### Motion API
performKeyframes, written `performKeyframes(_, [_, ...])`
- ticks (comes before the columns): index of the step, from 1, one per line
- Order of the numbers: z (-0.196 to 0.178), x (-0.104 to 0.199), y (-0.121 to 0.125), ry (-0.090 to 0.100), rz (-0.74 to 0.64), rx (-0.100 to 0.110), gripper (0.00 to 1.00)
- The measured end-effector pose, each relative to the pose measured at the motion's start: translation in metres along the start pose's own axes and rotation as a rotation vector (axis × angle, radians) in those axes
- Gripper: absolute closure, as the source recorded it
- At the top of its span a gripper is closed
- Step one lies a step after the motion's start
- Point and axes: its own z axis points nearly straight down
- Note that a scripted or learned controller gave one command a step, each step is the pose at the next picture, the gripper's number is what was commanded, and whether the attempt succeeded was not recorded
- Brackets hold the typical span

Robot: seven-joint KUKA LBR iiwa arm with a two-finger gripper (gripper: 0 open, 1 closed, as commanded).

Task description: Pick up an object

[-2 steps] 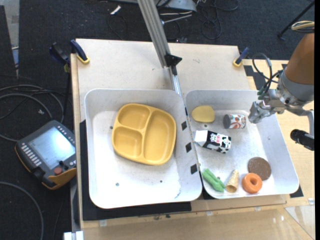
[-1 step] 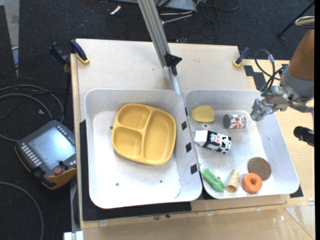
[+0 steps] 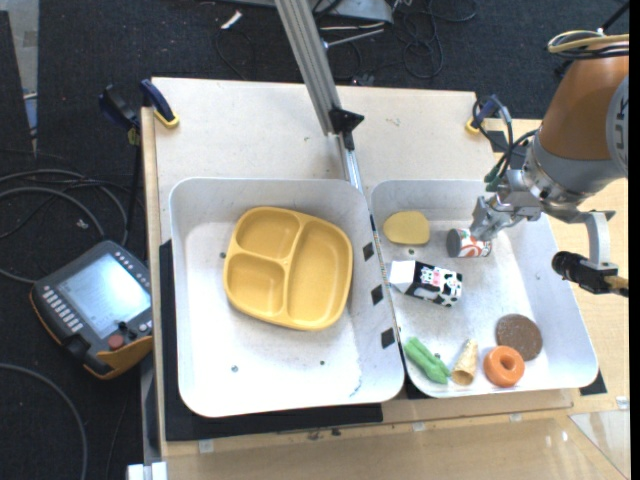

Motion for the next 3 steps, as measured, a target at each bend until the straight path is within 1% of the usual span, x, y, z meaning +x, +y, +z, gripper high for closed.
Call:
performKeyframes(1, [-0.014, 0.052, 0.011, -0.001, -0.001, -0.003, 1.00])
performKeyframes(2, [-0.008, 0.109, 0.027, 0.000, -0.002, -0.002, 1.00])
performKeyframes(3, [-0.019, 0.171, 0.035, 0.001, -0.002, -0.003, 1.00])
